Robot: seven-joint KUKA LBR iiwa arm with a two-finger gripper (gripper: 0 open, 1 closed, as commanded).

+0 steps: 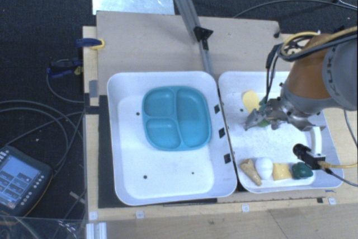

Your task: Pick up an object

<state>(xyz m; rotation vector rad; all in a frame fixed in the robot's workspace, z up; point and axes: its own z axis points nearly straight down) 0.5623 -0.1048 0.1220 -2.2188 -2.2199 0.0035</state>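
Bench: tan board (151, 42) lying over dark carpet, bearing two white bins side by side.
Right bin (238, 87): holding a yellow piece (250, 100) near its far wall, and a row along its near wall — an ice-cream cone toy (256, 168), a yellow block (281, 171), a dark green object (302, 171).
Gripper (255, 120): hovering just beside the yellow piece — finger state cannot be told.
Left bin (126, 137): carrying a blue divided plate (176, 118).
Arm (313, 75): reaching in from the right.
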